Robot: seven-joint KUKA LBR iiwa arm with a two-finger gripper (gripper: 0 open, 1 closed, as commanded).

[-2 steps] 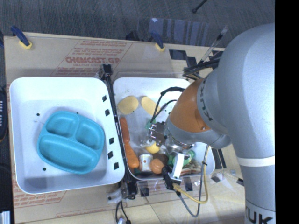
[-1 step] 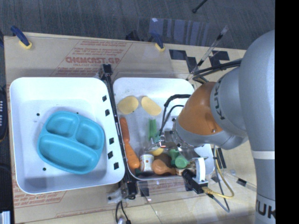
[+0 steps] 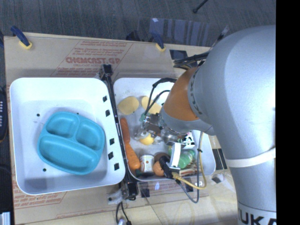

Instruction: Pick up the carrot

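Your arm [image 3: 243,102] is bulky, smooth grey, with an orange band [image 3: 180,102] above the wrist, black cables looping nearby, and white lettering (partly cut off) low down.

carrot [image 3: 128,146] | long, slim, orange, thicker at the near end | lying flat, lengthwise along the left wall of the right-hand bin, running from mid-bin toward the near corner | free of any grip, near end just beside a small white cup

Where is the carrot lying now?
The carrot lies in the right bin, along its left wall, left of the gripper and beside a small yellow piece.
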